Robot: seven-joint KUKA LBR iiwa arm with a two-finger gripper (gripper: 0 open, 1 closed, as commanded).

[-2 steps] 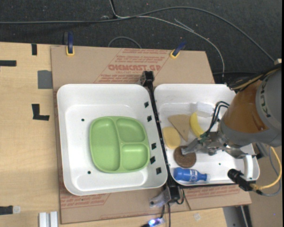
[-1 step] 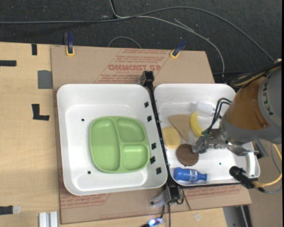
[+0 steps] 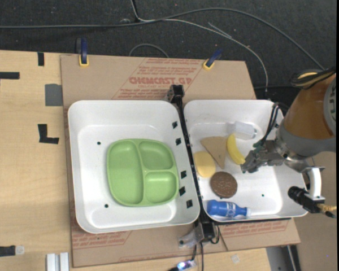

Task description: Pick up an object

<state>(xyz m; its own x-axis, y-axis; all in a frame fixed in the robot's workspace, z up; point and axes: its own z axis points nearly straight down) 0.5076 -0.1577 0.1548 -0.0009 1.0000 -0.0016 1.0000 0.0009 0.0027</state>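
The right bin [image 3: 269, 192] holds several objects. A yellow banana [image 3: 234, 149] lies near its middle, next to a tan wedge [image 3: 214, 148]. A pale yellow round piece [image 3: 204, 164] sits by the divider, with a brown ridged disc [image 3: 223, 184] below it. Along the front wall lies a blue bottle [image 3: 226, 209] on its side. A clear cup [image 3: 244, 130] rests toward the back. My gripper [image 3: 251, 163] reaches in from the right and hangs low just right of the banana's lower end, above bare bin floor. Nothing shows held in it.
The left bin [image 3: 85, 151] holds a green divided plate [image 3: 141, 171]. A black divider [image 3: 185, 151] separates the two bins. The arm's grey and orange wrist [image 3: 308, 123] overhangs the right bin's right wall. Cables run across the dark back.
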